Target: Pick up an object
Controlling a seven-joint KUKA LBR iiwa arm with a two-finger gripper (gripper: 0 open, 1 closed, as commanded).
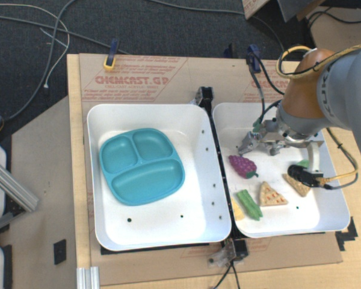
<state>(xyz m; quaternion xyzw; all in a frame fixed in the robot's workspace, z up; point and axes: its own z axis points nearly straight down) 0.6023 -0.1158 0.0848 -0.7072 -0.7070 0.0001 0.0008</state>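
In the right bin (328,218), a purple bunch of grapes (243,165) lies near the left wall. A green pod-shaped toy (249,203) and a triangular pizza slice (271,195) lie toward the front, with a small yellow piece (236,210) by the front left corner. A tan wedge (297,186) sits to the right of the slice. My gripper (257,150) hangs over the back of this bin, just above and right of the grapes. It is open, with nothing between its fingers.
The left bin (102,221) holds a teal divided plate (142,164). A black clamp (204,95) sits at the back where the bins meet. The grey arm (325,95) reaches in over the right bin's back right part.
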